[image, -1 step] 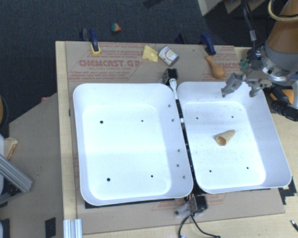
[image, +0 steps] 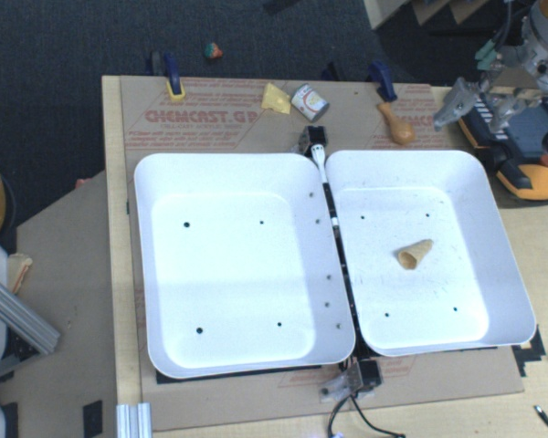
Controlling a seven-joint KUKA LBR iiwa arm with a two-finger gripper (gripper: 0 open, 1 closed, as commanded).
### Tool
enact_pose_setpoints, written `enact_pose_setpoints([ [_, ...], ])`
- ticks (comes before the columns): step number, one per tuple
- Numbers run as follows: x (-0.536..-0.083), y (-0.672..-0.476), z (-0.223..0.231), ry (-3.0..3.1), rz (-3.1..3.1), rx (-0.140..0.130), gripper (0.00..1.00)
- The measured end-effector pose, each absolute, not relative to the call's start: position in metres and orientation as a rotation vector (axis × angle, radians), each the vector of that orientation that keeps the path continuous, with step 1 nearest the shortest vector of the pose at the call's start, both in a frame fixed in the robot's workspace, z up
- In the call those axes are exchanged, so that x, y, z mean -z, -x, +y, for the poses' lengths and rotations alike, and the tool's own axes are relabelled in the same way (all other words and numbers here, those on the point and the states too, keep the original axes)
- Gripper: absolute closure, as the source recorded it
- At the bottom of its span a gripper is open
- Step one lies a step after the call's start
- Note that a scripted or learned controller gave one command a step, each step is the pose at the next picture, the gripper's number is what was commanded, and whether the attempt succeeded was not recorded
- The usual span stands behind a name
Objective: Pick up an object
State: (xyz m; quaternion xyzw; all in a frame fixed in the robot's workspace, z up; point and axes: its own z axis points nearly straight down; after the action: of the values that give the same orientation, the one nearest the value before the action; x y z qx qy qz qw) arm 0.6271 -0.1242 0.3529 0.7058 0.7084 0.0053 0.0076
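Cone-shaped tan object (image: 415, 254) lies alone in the right bin (image: 493, 217), near its middle, open end toward you. Judge it light, stiff and brittle, likely to roll; pinch it across the wider end, gently. Your gripper (image: 457, 103) sits up at the far right, off the bin; I cannot tell its state.

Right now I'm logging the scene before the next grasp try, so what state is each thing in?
cone-shaped tan object: lying on its side in the right bin, apart from the walls.
right bin: flat on the bench, holds the cone-shaped tan object.
left bin: flat on the bench, beside the right bin.
gripper: raised beyond the right bin's far corner, not over the object.
yellow piece: on the board behind the bins.
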Motion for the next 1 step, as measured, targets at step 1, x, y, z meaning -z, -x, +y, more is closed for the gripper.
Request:
enact_pose_setpoints([
  [1,-0.5001,-0.6278,-0.0595,-2.200,2.220,-0.024,0.00],
])
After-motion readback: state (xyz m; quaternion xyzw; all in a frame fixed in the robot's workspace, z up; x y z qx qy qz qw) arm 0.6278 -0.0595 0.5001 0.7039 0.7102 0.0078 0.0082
